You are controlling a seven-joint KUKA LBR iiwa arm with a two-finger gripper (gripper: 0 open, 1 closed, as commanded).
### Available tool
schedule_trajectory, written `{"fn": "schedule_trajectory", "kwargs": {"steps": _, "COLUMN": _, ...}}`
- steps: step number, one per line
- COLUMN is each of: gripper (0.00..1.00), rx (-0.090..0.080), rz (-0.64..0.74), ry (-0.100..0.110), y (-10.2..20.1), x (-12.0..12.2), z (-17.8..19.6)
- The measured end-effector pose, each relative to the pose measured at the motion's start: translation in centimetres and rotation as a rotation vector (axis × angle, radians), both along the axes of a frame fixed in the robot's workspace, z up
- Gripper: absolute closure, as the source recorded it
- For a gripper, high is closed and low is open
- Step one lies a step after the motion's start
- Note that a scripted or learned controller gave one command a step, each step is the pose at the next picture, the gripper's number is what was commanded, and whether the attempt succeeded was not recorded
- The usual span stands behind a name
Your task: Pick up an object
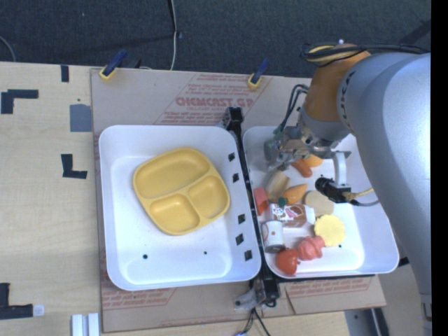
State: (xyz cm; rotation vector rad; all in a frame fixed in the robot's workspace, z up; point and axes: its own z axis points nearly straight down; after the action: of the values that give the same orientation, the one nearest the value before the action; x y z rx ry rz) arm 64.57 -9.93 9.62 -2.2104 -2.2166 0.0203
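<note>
The hand [283, 149] is low in the right bin [374, 254] over the toy food [308, 219] to grab one, but I cannot tell if it is open

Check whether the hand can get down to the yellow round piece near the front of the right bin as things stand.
Probably yes. The yellow round piece lies on top of the pile with open space above it, and the hand hovers at the far end of the same bin. The pink toy beside it crowds one side.
</note>
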Motion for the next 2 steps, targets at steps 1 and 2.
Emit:
{"fn": "schedule_trajectory", "kwargs": {"steps": 1, "gripper": 0.0, "rx": -0.001, "rz": 0.0, "ry": 0.001, "y": 0.0, "x": 0.0, "z": 0.0}}
{"fn": "schedule_trajectory", "kwargs": {"steps": 2, "gripper": 0.0, "rx": 0.0, "rz": -0.003, "ry": -0.015, "y": -0.3, "x": -4.9, "z": -1.2}}
